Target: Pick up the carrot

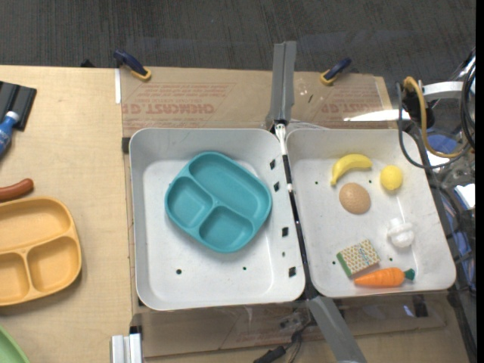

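Note:
The carrot [383, 278], orange with a green stub at its right end, lies flat near the front edge of the right bin [439, 225]. A small patterned box [358, 258] sits just behind it, touching or nearly touching.
The right bin also holds a banana [350, 166], a lemon [391, 178], a brown egg [354, 198] and a white object [401, 234]. A teal divided plate [218, 201] lies in the left bin [151, 271]. A yellow tray [34, 252] and a sausage [15, 190] rest on the bench at left. Cables [423, 134] hang at right.

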You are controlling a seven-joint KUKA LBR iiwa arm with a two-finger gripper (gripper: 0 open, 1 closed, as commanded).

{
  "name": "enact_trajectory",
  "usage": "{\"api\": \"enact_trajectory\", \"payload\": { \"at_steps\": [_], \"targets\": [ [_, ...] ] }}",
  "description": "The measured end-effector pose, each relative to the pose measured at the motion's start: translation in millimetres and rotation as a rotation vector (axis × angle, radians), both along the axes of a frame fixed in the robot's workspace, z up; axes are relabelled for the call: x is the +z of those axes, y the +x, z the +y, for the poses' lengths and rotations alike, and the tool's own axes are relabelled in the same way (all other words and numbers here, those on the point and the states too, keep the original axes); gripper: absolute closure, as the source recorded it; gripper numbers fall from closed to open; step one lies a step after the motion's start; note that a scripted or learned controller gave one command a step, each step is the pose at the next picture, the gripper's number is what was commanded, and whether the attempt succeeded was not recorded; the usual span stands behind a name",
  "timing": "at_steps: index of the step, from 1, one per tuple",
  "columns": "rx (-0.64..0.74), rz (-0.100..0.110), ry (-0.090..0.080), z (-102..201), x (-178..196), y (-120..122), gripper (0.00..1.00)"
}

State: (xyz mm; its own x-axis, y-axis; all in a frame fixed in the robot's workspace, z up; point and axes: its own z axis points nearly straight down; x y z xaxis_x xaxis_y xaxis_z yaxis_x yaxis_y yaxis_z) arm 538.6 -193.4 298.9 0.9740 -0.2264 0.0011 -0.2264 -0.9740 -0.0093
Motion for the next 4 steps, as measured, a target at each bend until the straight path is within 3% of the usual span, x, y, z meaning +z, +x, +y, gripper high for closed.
{"api": "enact_trajectory", "payload": {
  "at_steps": [1, 2, 4],
  "targets": [
    [0.024, 0.008, -0.003, 110, -74, -9, 1.0],
    [-0.046, 0.001, 0.0, 67, 75, -27, 1.0],
    [-0.308, 0.01, -0.003, 116, -1, -5, 1.0]
  ]
}}
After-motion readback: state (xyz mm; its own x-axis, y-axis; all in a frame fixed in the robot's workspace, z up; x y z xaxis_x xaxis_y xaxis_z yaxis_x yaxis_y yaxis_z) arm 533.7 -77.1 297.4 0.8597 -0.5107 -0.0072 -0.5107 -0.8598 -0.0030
